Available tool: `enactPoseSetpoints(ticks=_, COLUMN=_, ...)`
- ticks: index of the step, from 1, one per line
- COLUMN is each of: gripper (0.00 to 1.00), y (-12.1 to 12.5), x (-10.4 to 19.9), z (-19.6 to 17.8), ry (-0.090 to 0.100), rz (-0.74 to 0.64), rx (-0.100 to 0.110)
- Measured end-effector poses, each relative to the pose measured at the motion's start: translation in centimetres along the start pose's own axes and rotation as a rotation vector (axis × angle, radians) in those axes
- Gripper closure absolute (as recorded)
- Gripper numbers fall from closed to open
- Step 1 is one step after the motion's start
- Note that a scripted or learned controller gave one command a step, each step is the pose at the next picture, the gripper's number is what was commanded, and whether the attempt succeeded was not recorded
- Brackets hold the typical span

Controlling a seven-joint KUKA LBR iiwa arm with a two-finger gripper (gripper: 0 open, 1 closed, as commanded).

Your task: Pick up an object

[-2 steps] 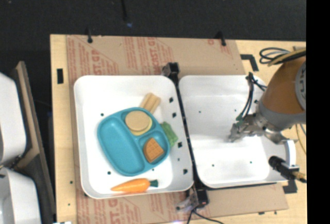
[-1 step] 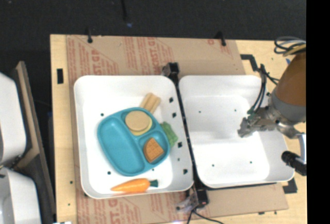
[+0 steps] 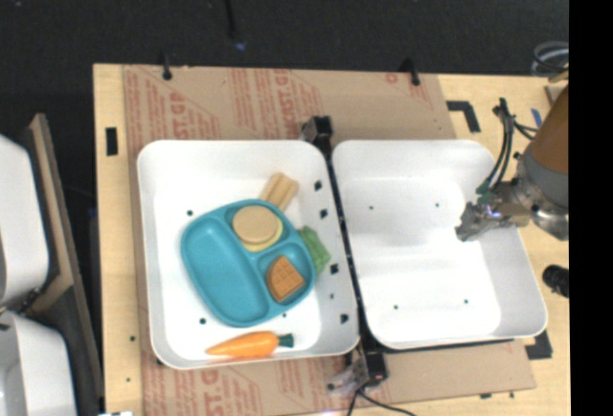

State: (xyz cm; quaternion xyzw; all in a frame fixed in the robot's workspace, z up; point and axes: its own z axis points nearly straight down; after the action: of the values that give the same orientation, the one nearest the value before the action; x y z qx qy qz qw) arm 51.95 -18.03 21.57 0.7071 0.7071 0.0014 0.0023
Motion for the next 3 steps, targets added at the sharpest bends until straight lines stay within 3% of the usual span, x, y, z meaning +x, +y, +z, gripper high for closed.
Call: enactPoseSetpoints(ticks=3, gripper=1.0, y=5.5, x=14.0, z=-1.7, ry=0.002, rz=-0.003, rx=0.005)
